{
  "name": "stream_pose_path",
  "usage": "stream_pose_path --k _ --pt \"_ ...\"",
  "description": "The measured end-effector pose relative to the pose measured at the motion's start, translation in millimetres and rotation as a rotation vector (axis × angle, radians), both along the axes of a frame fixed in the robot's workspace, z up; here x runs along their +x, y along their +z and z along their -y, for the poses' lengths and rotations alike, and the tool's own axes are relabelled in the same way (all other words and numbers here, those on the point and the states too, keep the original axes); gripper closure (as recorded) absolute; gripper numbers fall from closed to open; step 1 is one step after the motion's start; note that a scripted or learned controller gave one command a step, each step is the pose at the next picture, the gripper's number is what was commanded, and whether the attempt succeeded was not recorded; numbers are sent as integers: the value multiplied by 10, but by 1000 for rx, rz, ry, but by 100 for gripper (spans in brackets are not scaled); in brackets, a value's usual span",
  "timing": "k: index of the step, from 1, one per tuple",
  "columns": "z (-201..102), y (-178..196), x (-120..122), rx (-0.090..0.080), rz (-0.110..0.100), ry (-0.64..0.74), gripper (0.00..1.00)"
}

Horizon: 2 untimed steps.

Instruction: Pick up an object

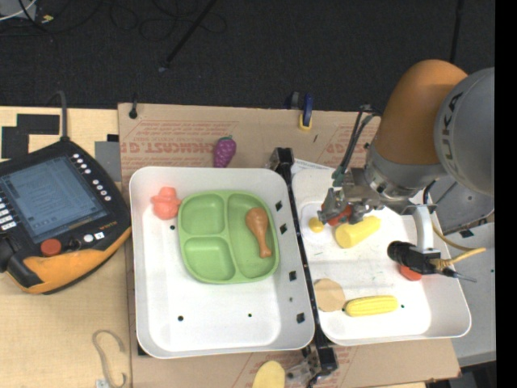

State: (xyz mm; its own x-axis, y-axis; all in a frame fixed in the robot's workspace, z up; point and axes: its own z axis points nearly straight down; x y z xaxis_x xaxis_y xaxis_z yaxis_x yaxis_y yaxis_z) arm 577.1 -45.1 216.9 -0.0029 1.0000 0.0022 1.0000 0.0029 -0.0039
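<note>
Hand [339, 213]: I see it low over the far left part of the right bin [436, 314]; I cannot tell whether it is open or closed.
Yellow cylinder [356, 233]: lies tilted just beside the hand; I cannot tell if they touch.
Corn cob [371, 305]: by the near wall, beside a tan disc [329, 295].
Left bin [210, 314]: green plate [212, 259] with a drumstick [259, 229] in its right compartment.

teach pendant [56, 204] rests at far left; purple toy [224, 150] lies on cardboard [170, 132].
</note>
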Motion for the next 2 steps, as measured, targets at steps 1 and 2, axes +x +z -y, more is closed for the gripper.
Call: stream_pose_path --k 1,2 --pt "-560 -45 -25 0 0 1 100" --pt "-937 40 -17 0 1 0 100"
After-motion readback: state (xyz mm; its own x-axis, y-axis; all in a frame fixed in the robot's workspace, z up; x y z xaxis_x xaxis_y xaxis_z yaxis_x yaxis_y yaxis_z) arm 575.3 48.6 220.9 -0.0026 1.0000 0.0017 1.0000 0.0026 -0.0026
